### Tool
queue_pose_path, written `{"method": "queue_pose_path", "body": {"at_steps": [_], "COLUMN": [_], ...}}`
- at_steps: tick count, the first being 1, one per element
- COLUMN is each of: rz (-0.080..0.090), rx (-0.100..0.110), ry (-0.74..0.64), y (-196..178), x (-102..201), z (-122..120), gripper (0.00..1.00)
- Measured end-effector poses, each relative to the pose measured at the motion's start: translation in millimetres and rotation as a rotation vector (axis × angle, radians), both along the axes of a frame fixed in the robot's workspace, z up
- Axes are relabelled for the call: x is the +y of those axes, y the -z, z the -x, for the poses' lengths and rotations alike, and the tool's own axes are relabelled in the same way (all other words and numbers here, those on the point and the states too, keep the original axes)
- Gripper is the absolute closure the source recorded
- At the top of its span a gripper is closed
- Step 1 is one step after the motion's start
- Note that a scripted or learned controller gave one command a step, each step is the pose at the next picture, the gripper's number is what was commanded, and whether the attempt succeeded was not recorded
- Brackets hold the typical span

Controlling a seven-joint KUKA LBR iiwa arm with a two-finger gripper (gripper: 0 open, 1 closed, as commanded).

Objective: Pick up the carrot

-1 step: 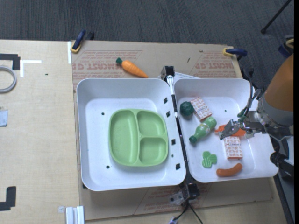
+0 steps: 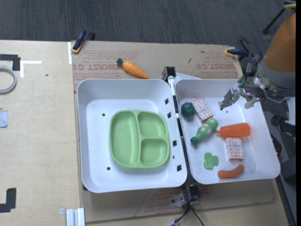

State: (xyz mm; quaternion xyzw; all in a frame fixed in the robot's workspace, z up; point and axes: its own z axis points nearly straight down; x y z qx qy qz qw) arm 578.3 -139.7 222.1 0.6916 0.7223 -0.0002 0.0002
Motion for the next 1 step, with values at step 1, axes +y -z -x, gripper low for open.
{"method": "queue_pose_path", "body": {"at_steps": [1], "rz": [0.000], "rx": [0.001], "ry": [-0.210], "y": [22.1], "x": [51.4], "z": [17.2], "gripper": [0.00]}}
